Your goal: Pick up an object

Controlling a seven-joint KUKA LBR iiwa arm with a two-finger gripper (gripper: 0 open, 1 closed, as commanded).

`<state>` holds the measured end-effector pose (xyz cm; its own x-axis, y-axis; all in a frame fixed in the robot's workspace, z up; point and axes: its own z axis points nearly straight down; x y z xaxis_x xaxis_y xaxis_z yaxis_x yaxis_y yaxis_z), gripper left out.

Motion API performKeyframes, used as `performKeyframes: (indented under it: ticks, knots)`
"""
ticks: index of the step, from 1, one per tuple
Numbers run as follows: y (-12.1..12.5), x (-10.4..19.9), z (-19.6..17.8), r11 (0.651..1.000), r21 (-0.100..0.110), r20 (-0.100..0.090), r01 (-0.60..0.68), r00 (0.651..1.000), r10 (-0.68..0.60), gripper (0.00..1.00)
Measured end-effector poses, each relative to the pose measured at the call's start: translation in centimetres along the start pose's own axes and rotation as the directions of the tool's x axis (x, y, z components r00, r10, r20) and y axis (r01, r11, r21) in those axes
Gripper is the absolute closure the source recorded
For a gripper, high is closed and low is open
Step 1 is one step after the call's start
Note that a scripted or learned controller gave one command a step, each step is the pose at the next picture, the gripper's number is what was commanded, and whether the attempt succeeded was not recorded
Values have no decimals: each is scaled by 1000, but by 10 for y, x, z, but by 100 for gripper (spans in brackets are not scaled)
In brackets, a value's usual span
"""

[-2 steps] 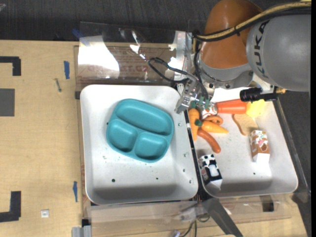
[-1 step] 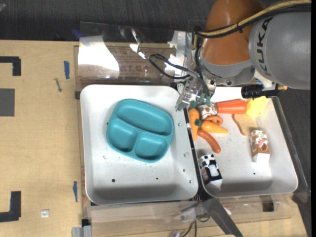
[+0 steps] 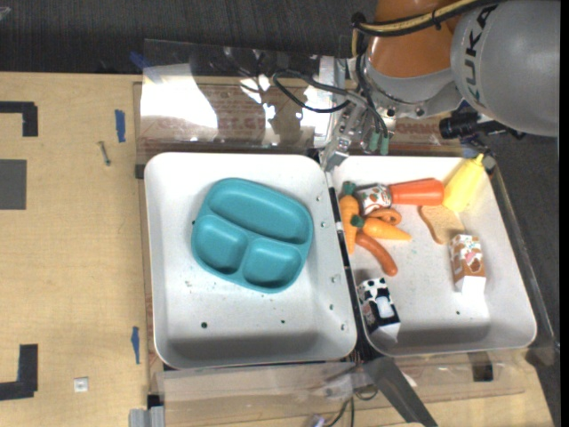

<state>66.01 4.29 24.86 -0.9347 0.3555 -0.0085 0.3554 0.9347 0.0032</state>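
Observation:
My gripper (image 3: 336,154) hangs at the back edge of the bench, over the seam between the two bins, with nothing visibly in it. Just in front of it, in the right bin (image 3: 507,323), lies a cluster of toy food: a long orange carrot (image 3: 416,189), a smaller carrot (image 3: 384,229), a red sausage-like piece (image 3: 378,254) and a small labelled can (image 3: 373,196). Further right are a yellow bottle (image 3: 464,185), a bread slice (image 3: 437,223) and a brown-and-white carton (image 3: 468,261). A black-and-white carton (image 3: 380,304) lies at the front left of that bin.
The left bin (image 3: 178,318) holds a teal divided plate (image 3: 252,234). The grey arm with its orange band (image 3: 418,16) looms over the back right. Cables and a shiny clear sheet (image 3: 231,105) lie behind the bins. Bare wooden bench (image 3: 62,238) stretches to the left.

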Motion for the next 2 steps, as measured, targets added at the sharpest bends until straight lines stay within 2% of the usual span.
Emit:
performKeyframes:
  ticks: [1, 2]
  knots:
    - [-7, 81, 65, 997, 4, -10, -71, 997, 71, 100]
    - [51, 108, 91, 1000, 3, -11, -22, 1000, 22, 100]
